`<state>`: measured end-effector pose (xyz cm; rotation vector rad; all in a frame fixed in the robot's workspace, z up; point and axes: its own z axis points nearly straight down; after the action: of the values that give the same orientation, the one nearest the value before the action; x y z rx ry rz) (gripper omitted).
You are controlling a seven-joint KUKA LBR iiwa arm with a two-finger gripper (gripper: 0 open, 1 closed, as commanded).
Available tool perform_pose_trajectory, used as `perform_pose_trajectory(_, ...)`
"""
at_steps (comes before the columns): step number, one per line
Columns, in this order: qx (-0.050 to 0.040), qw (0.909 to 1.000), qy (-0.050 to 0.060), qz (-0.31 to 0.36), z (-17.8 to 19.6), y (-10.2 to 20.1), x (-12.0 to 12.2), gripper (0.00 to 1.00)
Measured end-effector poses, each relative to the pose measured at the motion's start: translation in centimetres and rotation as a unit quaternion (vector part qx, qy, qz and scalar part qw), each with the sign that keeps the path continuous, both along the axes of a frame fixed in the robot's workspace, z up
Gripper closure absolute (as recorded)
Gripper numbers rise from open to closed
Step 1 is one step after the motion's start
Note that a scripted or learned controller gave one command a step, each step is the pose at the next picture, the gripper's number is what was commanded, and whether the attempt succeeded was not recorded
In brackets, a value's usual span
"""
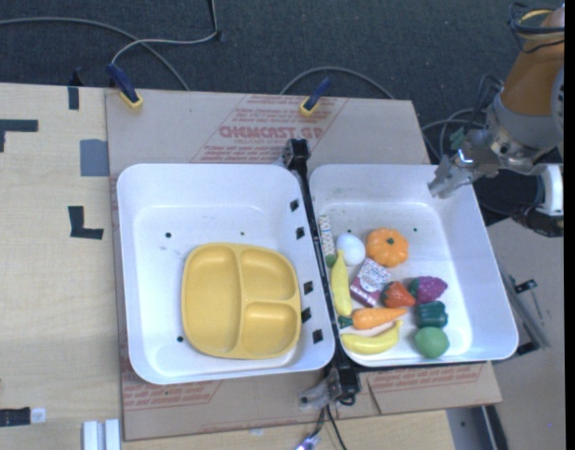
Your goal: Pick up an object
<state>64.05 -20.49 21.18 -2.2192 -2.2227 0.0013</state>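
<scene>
Where the bench's pale wood shows at the far left, black tape marks (12, 133) and a grey patch (94, 156) lie on it, and a cardboard sheet (259, 129) with red print lies under both bins, held at its far edge by two blue-and-yellow clamps (124, 86). On it sits the left bin (146, 190), which holds a yellow divided plate (239, 300) with three compartments, lying flat near the bin's near side. A row of black clips (308, 242) joins this bin to the right bin (475, 242).

All the toy food is gathered in the near half of the right bin, crowded together: a white egg (351, 248) beside a small orange pumpkin (387, 247), a yellow corn cob (340, 289) along the dividing wall, a red-and-white packet (370, 280), a red tomato-like piece (398, 295), purple grapes (430, 288), a carrot (376, 318) lying across a banana (371, 341), a dark green pepper (431, 314) and a light green round fruit (431, 343). These pieces touch or overlap one another (the banana is partly under the carrot).

Over the right bin's far right corner hangs the gripper (444, 184), well apart from the food and with nothing between its fingers; whether its jaws are apart or together cannot be told. Cables trail behind the arm.
</scene>
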Motion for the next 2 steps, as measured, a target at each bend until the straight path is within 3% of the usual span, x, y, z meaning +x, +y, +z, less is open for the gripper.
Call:
perform_pose_trajectory(1, 0.0002, 1.0, 0.001, 0.0, -11.0, 4.2, -4.4, 0.0)
perform_pose_trajectory(2, -0.001, 1.0, -0.004, -0.001, -12.4, 6.7, -10.0, 0.0)
